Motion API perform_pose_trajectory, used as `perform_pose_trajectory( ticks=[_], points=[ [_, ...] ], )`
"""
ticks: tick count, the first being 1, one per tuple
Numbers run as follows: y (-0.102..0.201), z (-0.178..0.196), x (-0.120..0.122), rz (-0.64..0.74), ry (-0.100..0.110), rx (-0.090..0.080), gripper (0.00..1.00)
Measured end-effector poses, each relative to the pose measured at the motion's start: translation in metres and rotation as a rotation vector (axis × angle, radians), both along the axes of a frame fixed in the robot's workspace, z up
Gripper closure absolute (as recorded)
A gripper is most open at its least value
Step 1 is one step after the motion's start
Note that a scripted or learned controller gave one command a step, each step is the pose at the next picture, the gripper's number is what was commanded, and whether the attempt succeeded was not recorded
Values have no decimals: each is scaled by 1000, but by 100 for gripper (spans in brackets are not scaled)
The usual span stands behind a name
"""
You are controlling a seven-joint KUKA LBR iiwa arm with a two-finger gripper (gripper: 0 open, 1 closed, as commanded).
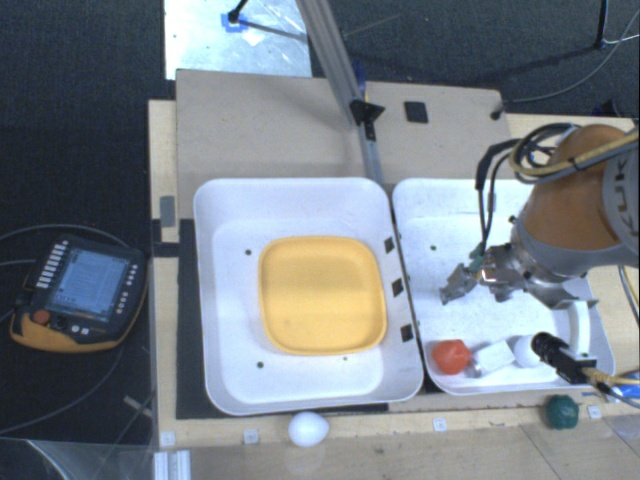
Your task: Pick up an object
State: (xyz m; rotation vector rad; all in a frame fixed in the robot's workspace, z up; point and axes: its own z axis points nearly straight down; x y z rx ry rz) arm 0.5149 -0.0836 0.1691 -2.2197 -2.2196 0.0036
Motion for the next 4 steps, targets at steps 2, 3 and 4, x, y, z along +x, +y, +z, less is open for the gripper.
perform_pose_trajectory(
  ticks=[2,3,4],
  points=[
    [-3,-37,-9,0,-5,0,100],
    [1,24,-5,1,-8,0,100],
    [5,69,-10,1,-8,0,100]
  ],
)
